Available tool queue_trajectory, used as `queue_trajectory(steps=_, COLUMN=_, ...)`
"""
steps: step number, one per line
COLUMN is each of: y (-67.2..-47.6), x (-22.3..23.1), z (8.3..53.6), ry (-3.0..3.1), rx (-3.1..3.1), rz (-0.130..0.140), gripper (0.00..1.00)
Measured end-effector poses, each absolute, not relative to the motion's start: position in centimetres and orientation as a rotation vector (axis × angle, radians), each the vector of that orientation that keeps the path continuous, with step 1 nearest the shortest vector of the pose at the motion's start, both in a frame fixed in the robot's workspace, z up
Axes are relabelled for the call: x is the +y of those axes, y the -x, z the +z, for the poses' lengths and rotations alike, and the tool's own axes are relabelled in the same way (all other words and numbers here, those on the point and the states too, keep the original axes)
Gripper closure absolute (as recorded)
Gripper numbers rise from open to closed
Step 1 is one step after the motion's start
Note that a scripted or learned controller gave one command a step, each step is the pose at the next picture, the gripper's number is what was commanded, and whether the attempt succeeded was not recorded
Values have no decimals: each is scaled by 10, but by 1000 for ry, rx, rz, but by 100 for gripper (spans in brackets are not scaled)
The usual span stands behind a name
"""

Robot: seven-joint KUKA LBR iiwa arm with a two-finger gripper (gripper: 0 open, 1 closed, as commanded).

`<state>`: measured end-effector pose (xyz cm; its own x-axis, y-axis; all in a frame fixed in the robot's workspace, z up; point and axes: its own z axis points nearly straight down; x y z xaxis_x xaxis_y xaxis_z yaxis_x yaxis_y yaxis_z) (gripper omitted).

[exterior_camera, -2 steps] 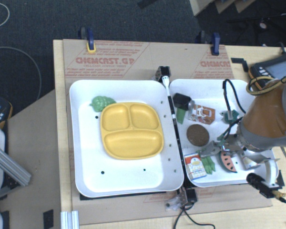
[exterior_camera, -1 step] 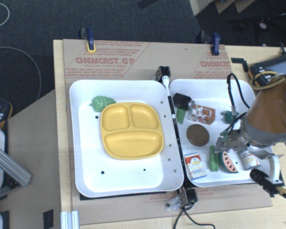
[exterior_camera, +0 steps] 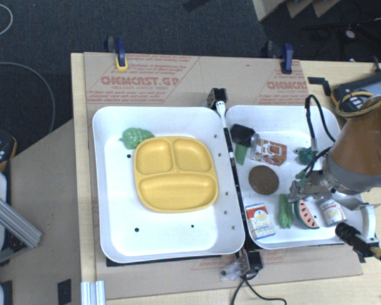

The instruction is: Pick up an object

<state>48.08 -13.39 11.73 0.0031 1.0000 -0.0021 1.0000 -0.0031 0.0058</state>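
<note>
The right bin (exterior_camera: 286, 114) holds several small objects. Among them are a brown round disc (exterior_camera: 263, 179), a green pod-shaped piece (exterior_camera: 284, 211), a watermelon slice (exterior_camera: 306, 214), a white and red carton (exterior_camera: 260, 220), a brown and white packet (exterior_camera: 268, 151), a black and green item (exterior_camera: 242, 142) and a small green piece (exterior_camera: 304, 154). My gripper (exterior_camera: 303, 191) hangs low over the right half of this bin, just above the watermelon slice and right of the brown disc. The arm's body hides the bin's right side.
The left bin (exterior_camera: 114, 221) carries a yellow divided plate (exterior_camera: 175, 173) and a green leafy toy (exterior_camera: 137, 137) at its back left. A white cylinder (exterior_camera: 331, 212) lies by the watermelon slice. Black cables (exterior_camera: 314, 116) loop over the right bin's far edge.
</note>
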Motion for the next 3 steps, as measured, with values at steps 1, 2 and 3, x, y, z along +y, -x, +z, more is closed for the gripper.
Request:
queue_trajectory(steps=1, y=-481, x=-134, z=127, ry=-2221, rx=2211, rz=6, gripper=100)
queue_trajectory(steps=2, y=-482, x=-134, z=137, ry=-2219, rx=2209, rz=7, gripper=100)
queue_trajectory(steps=3, y=-482, x=-134, z=147, ry=-2218, rx=2206, rz=8, gripper=100)
